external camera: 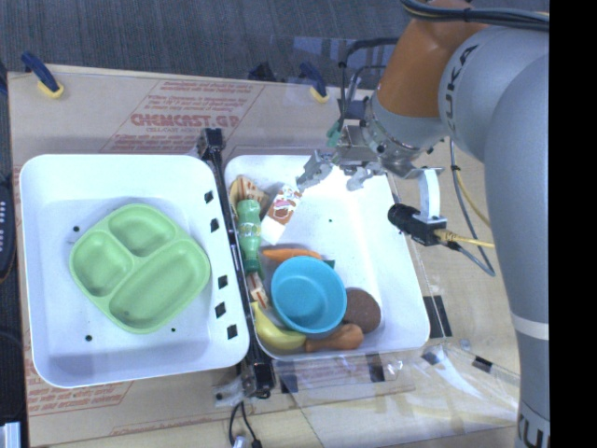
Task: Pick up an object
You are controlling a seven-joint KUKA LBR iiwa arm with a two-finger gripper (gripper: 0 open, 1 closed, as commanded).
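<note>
The counter (177, 110) is covered with a brown cardboard sheet (280, 101) that carries red printed text (185, 119), partly readable as a brand name. Two blue clamps (42, 75) hold this sheet at its far edge, one at the left corner and one (314, 84) nearer the middle. Behind the counter the floor (187, 12) is dark grey with a fine ribbed texture. The light is even and bright.

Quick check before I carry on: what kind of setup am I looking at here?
Most likely a lab bin-picking bench, not a kitchen: two white bins clipped side by side on a sheet clamped to the bench, toy food and a blue bowl in one, a green divided plate in the other.
</note>
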